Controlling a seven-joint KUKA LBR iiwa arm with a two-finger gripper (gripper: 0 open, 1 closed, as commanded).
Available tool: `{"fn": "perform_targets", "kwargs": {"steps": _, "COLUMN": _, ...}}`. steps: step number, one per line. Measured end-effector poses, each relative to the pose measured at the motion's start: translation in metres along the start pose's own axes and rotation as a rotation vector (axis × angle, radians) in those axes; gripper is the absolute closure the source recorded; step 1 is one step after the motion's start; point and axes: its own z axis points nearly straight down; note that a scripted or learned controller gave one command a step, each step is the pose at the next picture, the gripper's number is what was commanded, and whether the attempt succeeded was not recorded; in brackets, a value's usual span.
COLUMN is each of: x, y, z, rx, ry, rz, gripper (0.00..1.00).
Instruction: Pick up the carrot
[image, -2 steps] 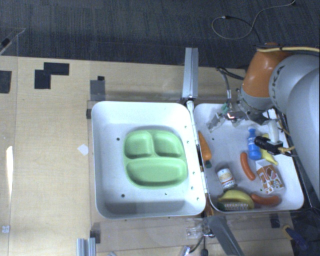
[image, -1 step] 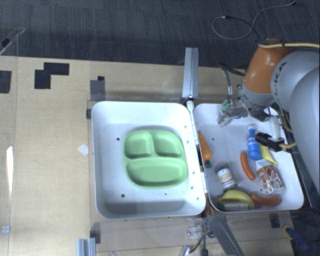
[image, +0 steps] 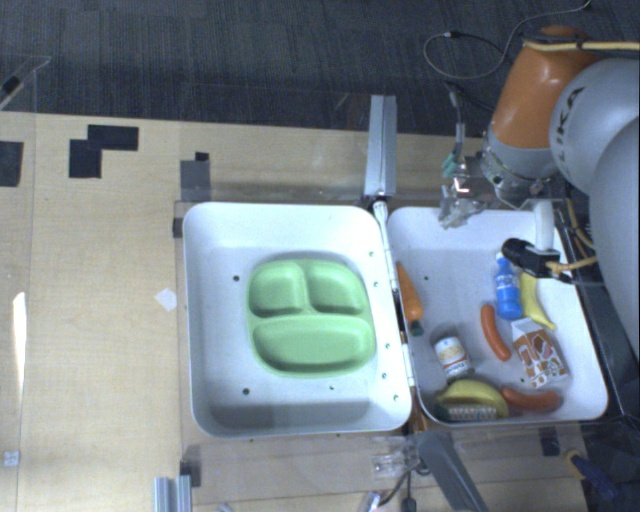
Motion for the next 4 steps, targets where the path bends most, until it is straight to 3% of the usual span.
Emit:
{"fn": "perform_targets", "kwargs": {"steps": 1, "x": 0.024, "y": 0.0, "z": -0.009, "rx": 0.002, "ry": 0.001, "rz": -0.243, "gripper": 1.0}}
{"fn": "perform_targets", "kwargs": {"steps": 2, "x": 0.025, "y": 0.002, "z": -0.021, "rx": -0.006, "ry": 0.0, "rz": -0.246, "gripper": 1.0}}
{"fn": "perform_targets", "kwargs": {"steps": 3, "x": 0.036, "y": -0.011, "z": -0.017, "rx": 0.002, "ry": 0.001, "rz": -0.429, "gripper": 1.0}}
{"fn": "perform_targets", "kwargs": {"steps": 4, "x": 0.064, "y": -0.009, "z": -0.017, "rx": 0.001, "ry": 0.002, "rz": -0.793, "gripper": 1.0}}
